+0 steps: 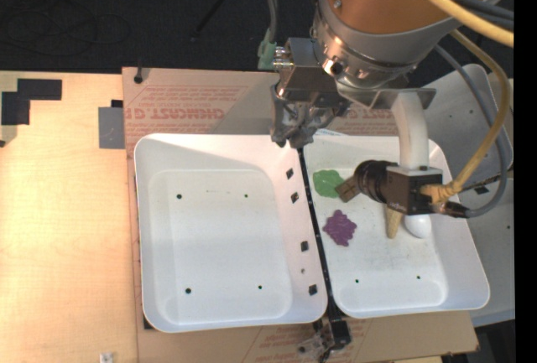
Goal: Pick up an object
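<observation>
Green object lies nearest to the jaws, just beside them in the right-hand bin of the view. The jaws hang over the far end of the wall between both bins, and it cannot be told if they are open or closed. Farther out lie a purple object, a tan stick and a white ball, apparently left loose so that any one can be taken.

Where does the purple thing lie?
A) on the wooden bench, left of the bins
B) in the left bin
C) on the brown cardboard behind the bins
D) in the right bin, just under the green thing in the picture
D: the purple thing rests on the floor of the right bin, close below the green thing in the view.
</observation>
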